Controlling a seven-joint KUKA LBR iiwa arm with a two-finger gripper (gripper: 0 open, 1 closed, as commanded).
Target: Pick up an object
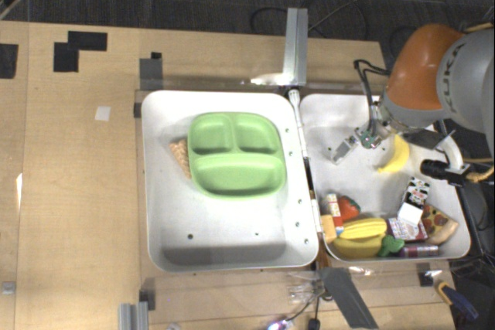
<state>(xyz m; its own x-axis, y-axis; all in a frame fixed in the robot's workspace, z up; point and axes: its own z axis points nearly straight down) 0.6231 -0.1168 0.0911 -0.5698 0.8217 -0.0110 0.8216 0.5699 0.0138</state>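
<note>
A banana (396, 156) lies in the right bin (325, 116), just right of my gripper (349, 144). Whether my gripper is spread or pressed together, I cannot tell; nothing shows between its tips. Toy food (363, 236) crowds the corner below the banana. Left of the banana, the other bin (232, 243) holds a green tray (234, 153).

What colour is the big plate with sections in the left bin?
Light green; the divided plate shows clearly in the camera view.
</note>
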